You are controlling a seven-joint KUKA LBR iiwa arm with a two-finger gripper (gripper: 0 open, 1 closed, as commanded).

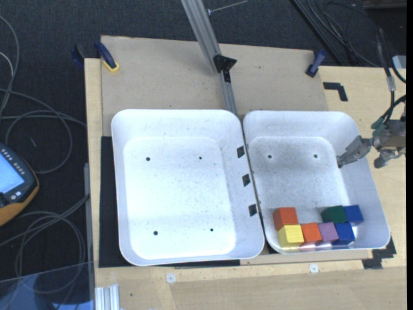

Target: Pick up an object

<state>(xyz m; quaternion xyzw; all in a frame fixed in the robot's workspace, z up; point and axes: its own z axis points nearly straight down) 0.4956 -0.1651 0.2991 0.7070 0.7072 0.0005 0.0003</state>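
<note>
The small, rigid, light-looking coloured cubes [314, 226] crowd the right white plastic bin's [293, 126] near edge, so the empty, spread-fingered gripper [369, 154] should pinch the freer orange cube's [284, 216] flat sides.

arm [397, 131] — cut off at right edge | fingers' [355, 152] gap — unclear

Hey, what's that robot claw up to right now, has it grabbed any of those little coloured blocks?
Two-finger gripper at right white bin's right rim, holding nothing. Small coloured blocks clustered in that bin's near corner, untouched. Nothing between gripper and blocks.
</note>
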